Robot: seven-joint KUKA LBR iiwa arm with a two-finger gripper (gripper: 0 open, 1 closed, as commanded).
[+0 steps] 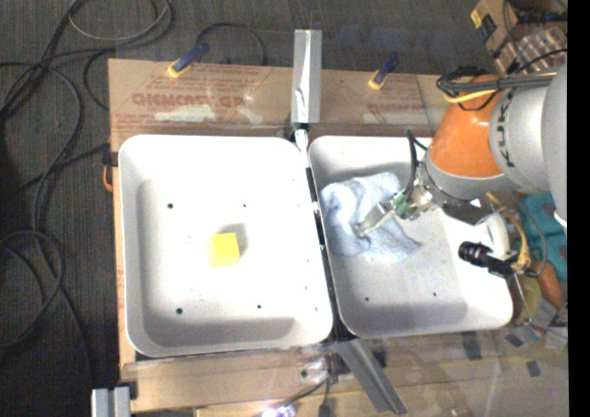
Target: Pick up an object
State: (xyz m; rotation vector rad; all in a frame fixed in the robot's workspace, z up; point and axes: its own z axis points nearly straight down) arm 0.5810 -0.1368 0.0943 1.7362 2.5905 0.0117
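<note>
Gripper (pixel 367 224) down on pale blue cloth (pixel 355 208) in right bin (pixel 433 300); finger state unclear, cannot tell. Yellow block (pixel 225 248) in left bin (pixel 147 161), well left of cloth.

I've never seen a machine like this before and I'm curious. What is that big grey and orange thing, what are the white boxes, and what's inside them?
The grey and orange thing is a robot arm. It reaches in from the right side of the picture. At its tip is a gripper, a little hand with two fingers. The picture is taken by one camera up above, looking down at a slant. The white boxes are two shallow bins sitting side by side. The left bin has a small yellow block in it. The right bin has a crumpled pale blue cloth. The gripper is down at the cloth, but I can't tell from here whether it has grabbed it.
</note>
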